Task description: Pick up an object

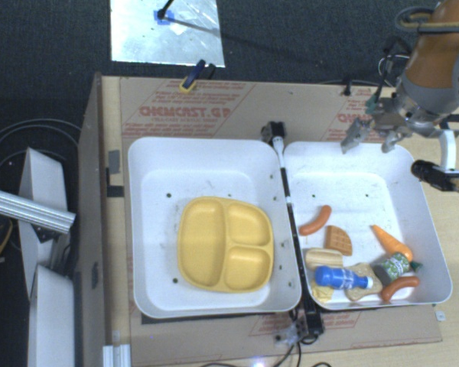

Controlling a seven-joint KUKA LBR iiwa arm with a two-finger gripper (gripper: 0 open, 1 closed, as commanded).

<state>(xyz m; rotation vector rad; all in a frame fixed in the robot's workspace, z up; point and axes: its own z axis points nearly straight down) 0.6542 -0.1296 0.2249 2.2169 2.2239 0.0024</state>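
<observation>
From the overhead camera you see the grey-and-orange arm's gripper (pixel 373 134) poised above the far rim of the right-hand shallow white bin (pixel 352 186), its two fingers spread apart with nothing between them, so no pick has begun. Your candidates lie crowded in that bin's near corner: a reddish sausage (pixel 315 220), a brown waffle piece (pixel 338 239), an orange carrot (pixel 390 240), a blue bottle (pixel 340 278) and a small green-labelled bottle (pixel 392 266). The sausage sits apart from the rest, probably your easiest target. The left-hand white bin (pixel 157 174) carries a yellow divided plastic tray (pixel 224 244), well apart from the gripper
</observation>
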